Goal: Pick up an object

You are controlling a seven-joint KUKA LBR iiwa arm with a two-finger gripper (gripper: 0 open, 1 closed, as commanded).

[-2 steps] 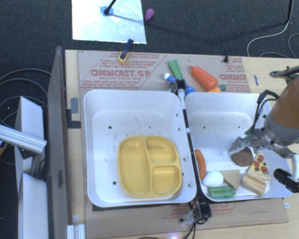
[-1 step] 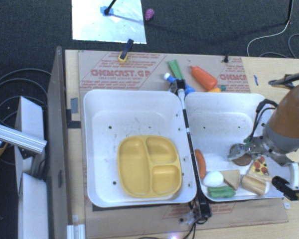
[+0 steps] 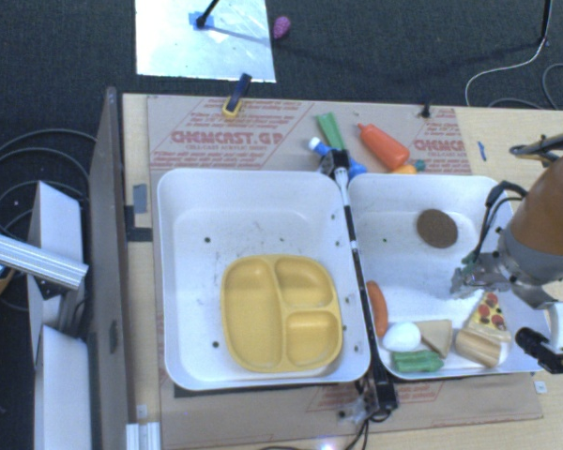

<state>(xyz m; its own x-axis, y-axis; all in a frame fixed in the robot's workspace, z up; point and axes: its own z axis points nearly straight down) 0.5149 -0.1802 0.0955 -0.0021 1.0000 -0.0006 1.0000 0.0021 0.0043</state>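
Observation:
The right bin [image 3: 394, 204] holds a brown round cookie [image 3: 437, 228], an orange sausage [image 3: 378, 307], a white egg [image 3: 403, 336], a green piece [image 3: 415, 362], a tan wedge [image 3: 438, 336], a bread roll [image 3: 479, 347] and a pizza slice [image 3: 490, 313]. My gripper [image 3: 469, 277] hangs low over the right side of this bin. It is just up and left of the pizza slice and down and right of the cookie. I see nothing held in it.
The left bin [image 3: 244, 204] carries a yellow divided plate [image 3: 281, 312]. Behind the bins, on the cardboard, lie an orange carrot toy [image 3: 383, 146], a green stick [image 3: 328, 129] and a blue piece [image 3: 354, 168]. The arm's orange-banded wrist [image 3: 549, 218] stands over the right bin's right edge.

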